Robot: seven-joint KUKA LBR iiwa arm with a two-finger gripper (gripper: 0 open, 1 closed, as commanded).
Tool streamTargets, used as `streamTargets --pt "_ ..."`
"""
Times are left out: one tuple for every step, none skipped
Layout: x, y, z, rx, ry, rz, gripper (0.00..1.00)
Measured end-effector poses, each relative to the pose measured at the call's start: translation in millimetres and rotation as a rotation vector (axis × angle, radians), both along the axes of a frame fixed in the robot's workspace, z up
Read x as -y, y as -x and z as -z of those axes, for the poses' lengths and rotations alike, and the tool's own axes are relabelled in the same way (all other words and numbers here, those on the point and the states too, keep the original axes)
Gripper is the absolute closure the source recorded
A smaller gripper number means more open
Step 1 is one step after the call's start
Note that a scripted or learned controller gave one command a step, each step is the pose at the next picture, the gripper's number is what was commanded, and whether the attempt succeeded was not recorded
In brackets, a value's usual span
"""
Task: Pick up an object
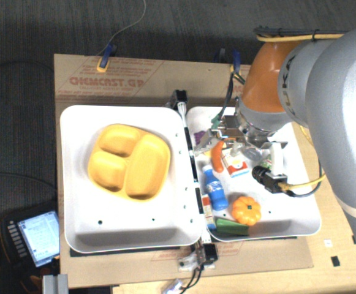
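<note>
Camera view: end effector (227, 141) is lowered over the carrot (217, 154), probably for a grab; spread or pressed together can't be told.

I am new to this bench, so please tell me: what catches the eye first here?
The big yellow divided tray lying in the left bin stands out most. Next comes the grey arm's orange band, above the right bin, where a small orange pumpkin and a blue bottle lie.

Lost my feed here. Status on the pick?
Gripper low in right bin. Orange carrot directly beneath. Blue bottle, small pumpkin crowd close.
</note>
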State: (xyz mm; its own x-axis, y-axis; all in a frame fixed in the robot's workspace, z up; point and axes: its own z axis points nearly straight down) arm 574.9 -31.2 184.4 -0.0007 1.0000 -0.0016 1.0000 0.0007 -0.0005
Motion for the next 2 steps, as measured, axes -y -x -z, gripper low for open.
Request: streamTargets --pt "78 -3 32 -0.001 0.0 0.002 0.0" --pt "75 -6 89 0.003 0.001 0.001 0.0"
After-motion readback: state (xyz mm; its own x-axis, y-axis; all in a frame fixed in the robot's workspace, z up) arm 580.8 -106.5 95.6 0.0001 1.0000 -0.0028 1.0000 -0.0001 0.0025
